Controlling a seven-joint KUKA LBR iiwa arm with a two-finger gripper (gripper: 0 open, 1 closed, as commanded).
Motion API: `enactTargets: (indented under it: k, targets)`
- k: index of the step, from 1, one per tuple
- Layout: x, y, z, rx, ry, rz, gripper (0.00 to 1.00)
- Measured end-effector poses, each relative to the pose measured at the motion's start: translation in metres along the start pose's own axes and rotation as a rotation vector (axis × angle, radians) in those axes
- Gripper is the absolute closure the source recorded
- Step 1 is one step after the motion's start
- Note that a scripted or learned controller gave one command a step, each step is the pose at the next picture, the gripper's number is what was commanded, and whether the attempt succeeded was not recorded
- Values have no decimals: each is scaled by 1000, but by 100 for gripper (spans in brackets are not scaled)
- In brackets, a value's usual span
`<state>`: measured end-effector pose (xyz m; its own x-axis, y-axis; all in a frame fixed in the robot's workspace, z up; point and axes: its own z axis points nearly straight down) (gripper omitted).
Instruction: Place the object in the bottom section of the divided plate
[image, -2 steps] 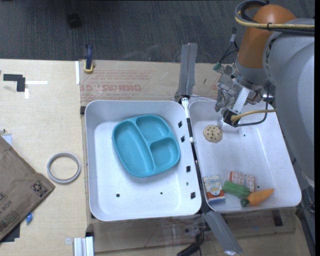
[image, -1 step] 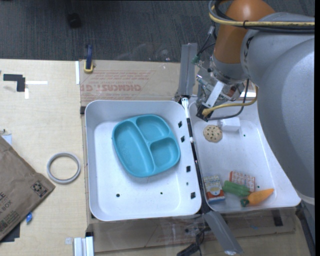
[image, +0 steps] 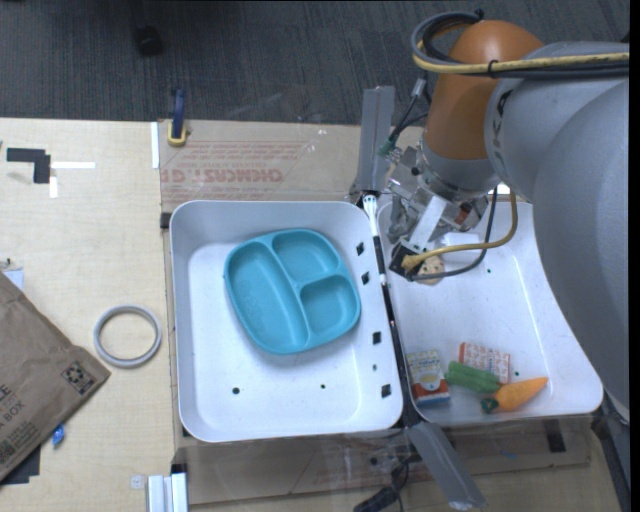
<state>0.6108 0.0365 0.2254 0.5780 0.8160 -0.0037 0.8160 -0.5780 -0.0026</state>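
The tool (image: 420, 258) sits low over the upper left corner of the right bin (image: 530, 300), close to the wall shared with the left bin (image: 200, 300), and a small yellowish-brown object (image: 430, 267) shows right at its tip. It looks pinched between the fingers, though the wrist hides much of it and I would not swear to the grip. The blue divided plate (image: 292, 290) lies in the middle of the left bin, its sections bare. Toward the lower right of the frame lie a small carton (image: 428, 375), a red-and-white packet (image: 485, 358), a green piece (image: 475, 378) and a toy carrot (image: 517, 393) (all play-food by the look of them). The object seems small, light and probably hard plastic, so slippery; a hold across its middle would suit best.
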Motion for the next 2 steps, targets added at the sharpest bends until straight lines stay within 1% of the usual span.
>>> enactTargets:
  k: [2]
  targets:
    - [-3,2,-15,4,-6,2,100]
